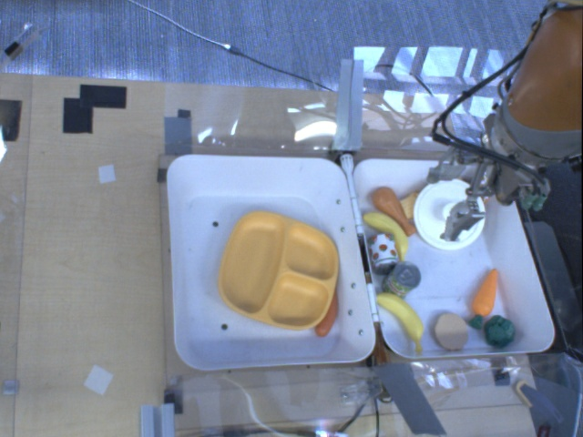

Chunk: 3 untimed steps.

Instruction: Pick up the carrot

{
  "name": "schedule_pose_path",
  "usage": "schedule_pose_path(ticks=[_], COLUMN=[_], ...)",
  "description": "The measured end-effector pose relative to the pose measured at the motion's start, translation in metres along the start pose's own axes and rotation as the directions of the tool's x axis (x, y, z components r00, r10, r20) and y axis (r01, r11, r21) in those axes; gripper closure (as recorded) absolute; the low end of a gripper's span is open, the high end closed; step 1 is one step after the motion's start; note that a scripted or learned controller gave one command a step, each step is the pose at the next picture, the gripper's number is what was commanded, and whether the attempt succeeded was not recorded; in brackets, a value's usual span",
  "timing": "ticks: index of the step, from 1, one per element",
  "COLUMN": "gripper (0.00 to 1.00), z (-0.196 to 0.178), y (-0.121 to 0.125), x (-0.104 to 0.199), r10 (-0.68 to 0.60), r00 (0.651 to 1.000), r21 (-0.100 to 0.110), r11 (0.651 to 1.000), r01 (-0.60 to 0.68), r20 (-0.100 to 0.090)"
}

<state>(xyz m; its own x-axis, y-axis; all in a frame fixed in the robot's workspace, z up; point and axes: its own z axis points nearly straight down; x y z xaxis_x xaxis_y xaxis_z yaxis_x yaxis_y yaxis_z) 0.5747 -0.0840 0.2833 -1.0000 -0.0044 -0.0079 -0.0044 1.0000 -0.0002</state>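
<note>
The small orange tapered carrot point(485, 291) lies in the right-hand shallow white bin point(537, 285), near its right wall, thick end up and narrow tip down beside a dark green broccoli floret point(498, 331). It looks light, stiff and smooth, likely plastic, so it may slip; a grip across the thicker upper half seems safest. The grey two-finger gripper point(462, 219) hangs over a round white bowl point(437, 209), well apart from the carrot, its wrist angled in from the right. Whether the claw is spread or closed cannot be told.

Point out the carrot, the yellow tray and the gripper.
carrot point(485, 291): camera view, middle of its orange body.
yellow tray point(260, 251): camera view, floor of its large compartment.
gripper point(463, 215): camera view, between its fingertips, over the white bowl point(434, 200).
</note>
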Motion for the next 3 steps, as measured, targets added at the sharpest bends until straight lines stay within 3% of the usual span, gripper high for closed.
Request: schedule_pose_path(ticks=[1,2,3], gripper=[0.00,0.00,0.00], z=[0.049,0.174,0.193], y=[-0.074,-0.070,-0.092], x=[0.037,0.062,0.083], r10=[-0.221,0.033,0.023], r00=[0.975,0.999,1.000], r21=[0.001,-0.001,0.002], r11=[0.975,0.999,1.000], r01=[0.221,-0.033,-0.023], r20=[-0.002,-0.007,0.007])
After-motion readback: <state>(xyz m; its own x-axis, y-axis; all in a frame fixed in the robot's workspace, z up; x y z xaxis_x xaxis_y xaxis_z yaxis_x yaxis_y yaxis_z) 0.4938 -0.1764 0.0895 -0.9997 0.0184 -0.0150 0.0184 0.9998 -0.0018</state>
